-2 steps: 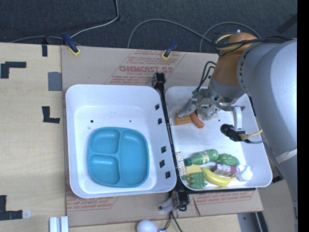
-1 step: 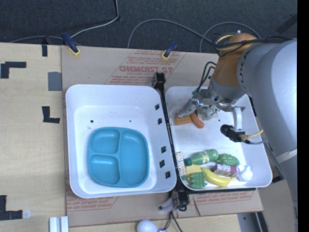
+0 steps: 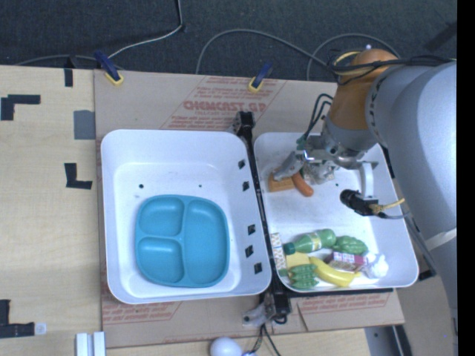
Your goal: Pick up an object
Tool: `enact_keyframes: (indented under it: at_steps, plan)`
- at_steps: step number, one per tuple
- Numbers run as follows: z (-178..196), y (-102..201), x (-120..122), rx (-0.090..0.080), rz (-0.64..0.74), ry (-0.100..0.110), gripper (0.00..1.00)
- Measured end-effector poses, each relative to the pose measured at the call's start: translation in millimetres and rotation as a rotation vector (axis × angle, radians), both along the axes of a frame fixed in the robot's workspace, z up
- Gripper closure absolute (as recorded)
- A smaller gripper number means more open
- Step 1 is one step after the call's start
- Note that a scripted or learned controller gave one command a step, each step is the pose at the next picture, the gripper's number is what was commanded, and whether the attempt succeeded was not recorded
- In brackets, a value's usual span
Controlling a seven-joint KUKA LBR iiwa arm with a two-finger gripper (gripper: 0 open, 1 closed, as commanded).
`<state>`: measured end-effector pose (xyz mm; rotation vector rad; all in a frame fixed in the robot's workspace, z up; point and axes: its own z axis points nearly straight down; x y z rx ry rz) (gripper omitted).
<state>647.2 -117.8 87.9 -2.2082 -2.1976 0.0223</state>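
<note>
My gripper (image 3: 299, 170) is low over the back part of the right bin (image 3: 386, 232), reaching in from the right. Directly beneath its tip lies an orange carrot-like toy (image 3: 303, 187) with a brownish piece (image 3: 277, 185) at its left end. The gripper touches or nearly touches this toy, which rests on the bin floor. At the bin's front sits a pile of toy food: a green vegetable (image 3: 320, 239), a yellow banana (image 3: 332, 274), a green leafy piece (image 3: 301, 276) and a small packet (image 3: 346, 259).
The left bin (image 3: 119, 162) holds a blue divided plate (image 3: 182, 241). A black divider rail (image 3: 252, 199) runs between the bins. The grey arm with its orange band (image 3: 356, 87) covers the right bin's back right corner. Cables lie behind the bins.
</note>
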Motion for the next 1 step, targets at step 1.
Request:
enact_keyframes:
  at_steps: [1]
  plan:
    - [11.4,-0.6,3.7,-0.007,0.005,-0.022,1.00]
